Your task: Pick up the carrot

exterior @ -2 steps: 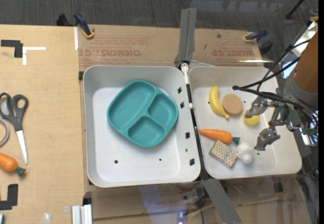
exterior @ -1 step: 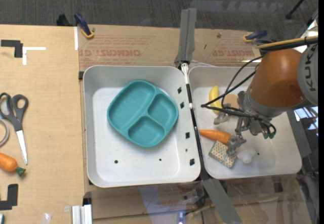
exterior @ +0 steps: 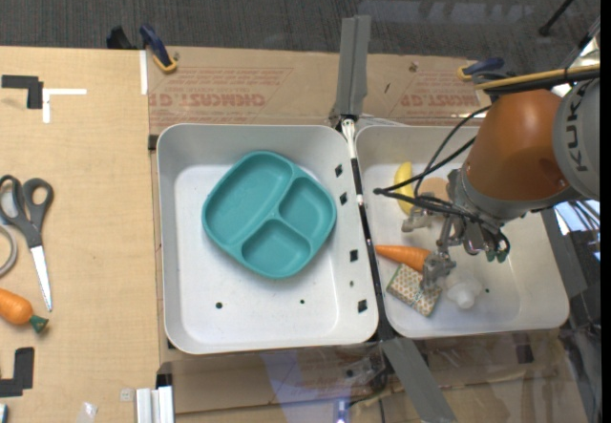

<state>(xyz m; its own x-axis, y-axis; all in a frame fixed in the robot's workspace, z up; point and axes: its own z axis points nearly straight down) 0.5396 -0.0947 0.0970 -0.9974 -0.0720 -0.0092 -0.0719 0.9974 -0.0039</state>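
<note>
Jaws: state cannot be told; gripper (exterior: 438, 268) low in right bin (exterior: 535, 311), tip just beside carrot (exterior: 402, 257) end. Carrot lies flat on bin floor, near left wall, not lifted. Judged: approach done, grasp and lift left. Count: two bins, one teal tray (exterior: 270, 213) in left bin (exterior: 181, 240), one carrot here, second carrot (exterior: 16, 307) on bench, one scissors (exterior: 29, 225), one banana (exterior: 406, 184), one sponge (exterior: 412, 288).

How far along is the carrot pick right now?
Done: the arm has reached into the right white bin, with the gripper low beside the orange carrot. In hand: nothing visibly; the carrot lies on the bin floor next to a speckled sponge-like block. Left: close on the carrot and lift it.
</note>
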